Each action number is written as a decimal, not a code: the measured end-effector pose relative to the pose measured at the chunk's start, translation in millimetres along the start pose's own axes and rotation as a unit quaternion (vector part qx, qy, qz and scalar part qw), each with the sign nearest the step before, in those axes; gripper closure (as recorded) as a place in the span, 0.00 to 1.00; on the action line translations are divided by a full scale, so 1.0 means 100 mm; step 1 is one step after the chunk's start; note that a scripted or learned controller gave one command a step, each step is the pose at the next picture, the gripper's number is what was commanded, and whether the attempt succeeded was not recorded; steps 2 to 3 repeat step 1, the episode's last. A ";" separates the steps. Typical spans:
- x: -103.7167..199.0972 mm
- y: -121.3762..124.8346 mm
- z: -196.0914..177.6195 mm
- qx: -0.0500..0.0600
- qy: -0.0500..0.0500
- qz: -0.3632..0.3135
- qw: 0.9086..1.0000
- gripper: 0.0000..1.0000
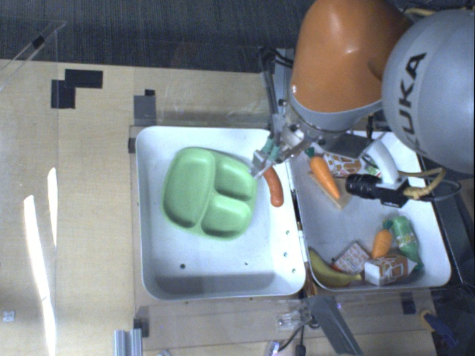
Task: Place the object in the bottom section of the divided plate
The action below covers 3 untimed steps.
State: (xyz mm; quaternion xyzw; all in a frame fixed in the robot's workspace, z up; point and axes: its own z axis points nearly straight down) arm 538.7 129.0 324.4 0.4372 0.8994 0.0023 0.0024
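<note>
Counter (74, 221) of pale wood bearing two white bins; sausage (274, 186) just right of green divided plate (210, 192), touching gripper (265, 159) tip, grip state indiscernible.

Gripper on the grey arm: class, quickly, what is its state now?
Gripper: cannot be told; it sits by the green divided plate, above the orange sausage.

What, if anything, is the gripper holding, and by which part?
It cannot be told. The gripper sits at the upper end of the sausage, beside the green plate, but the view is too small to show a grasp.
</note>
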 end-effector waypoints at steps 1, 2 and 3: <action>0.00 0.02 -0.12 -0.003 -0.001 -0.001 1.000 1.00; 0.00 0.02 -0.12 -0.003 -0.001 -0.001 1.000 1.00; 0.00 0.02 -0.12 -0.003 -0.001 -0.001 1.000 1.00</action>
